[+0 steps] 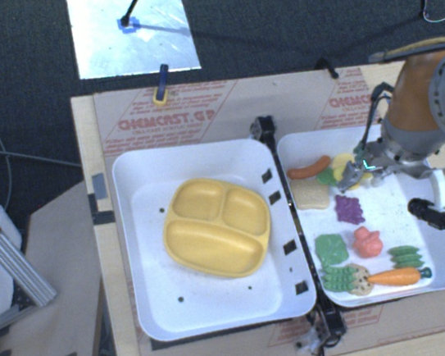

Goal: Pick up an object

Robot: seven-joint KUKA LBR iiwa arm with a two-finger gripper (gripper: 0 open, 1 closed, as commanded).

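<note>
Yellow, glossy three-compartment tray (217, 225) fills the left bin (143, 226); gripper (357, 171) finger state unclear over knobbly purple grapes (348, 209).

We see a yellow tray (217, 225) in the white left bin (155, 307). Near the purple grapes (348, 209) lie a red sausage (310, 169), an orange carrot (397, 277), green peas (405, 254) and a red-pink toy (367, 242).

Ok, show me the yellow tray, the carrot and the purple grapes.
yellow tray (216, 244): camera view, floor of its large compartment.
carrot (395, 277): camera view, middle of its orange body.
purple grapes (348, 209): camera view, centre of the bunch.
</note>
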